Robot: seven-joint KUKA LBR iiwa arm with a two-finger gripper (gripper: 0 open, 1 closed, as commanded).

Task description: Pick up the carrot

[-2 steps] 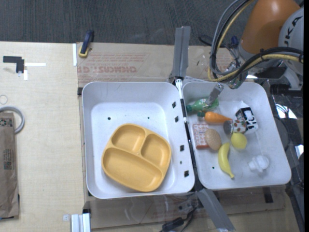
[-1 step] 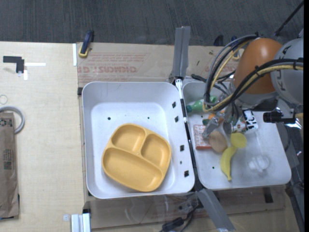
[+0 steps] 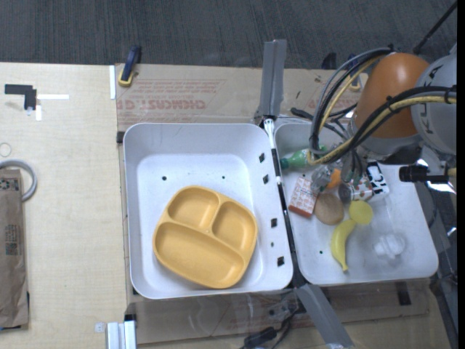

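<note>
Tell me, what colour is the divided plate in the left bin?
The divided plate is yellow-orange, seen plainly in the camera view.

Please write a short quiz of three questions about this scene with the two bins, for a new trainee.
1. True or false: the yellow divided plate lies in the right bin.
2. Which item lies nearest the front edge of the right bin?
A. banana
B. green object
C. red and white packet
3. Fill in: the plate has ___ compartments.

Key
1. False; it lies in the left bin.
2. A.
3. Three.
</note>
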